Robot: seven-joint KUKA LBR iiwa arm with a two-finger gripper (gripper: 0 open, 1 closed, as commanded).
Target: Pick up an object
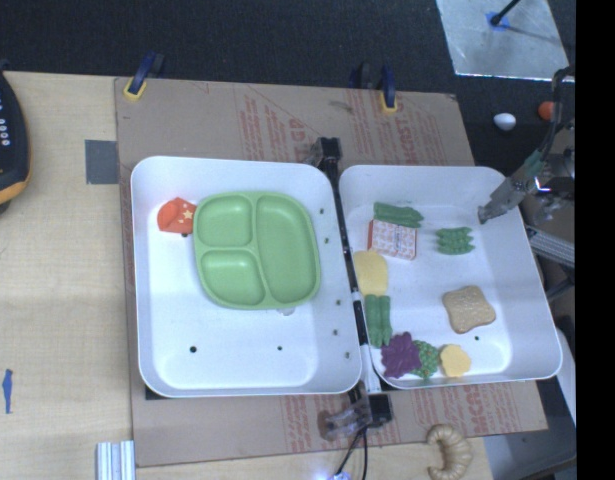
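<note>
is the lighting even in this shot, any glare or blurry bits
Camera view: soft, even light on both bins, faint shadows along the right bin rim; a bright glare patch on the dark floor sheet at top right; the green divided plate and toy food look fairly sharp; the gripper at the right edge is slightly blurred.
</note>
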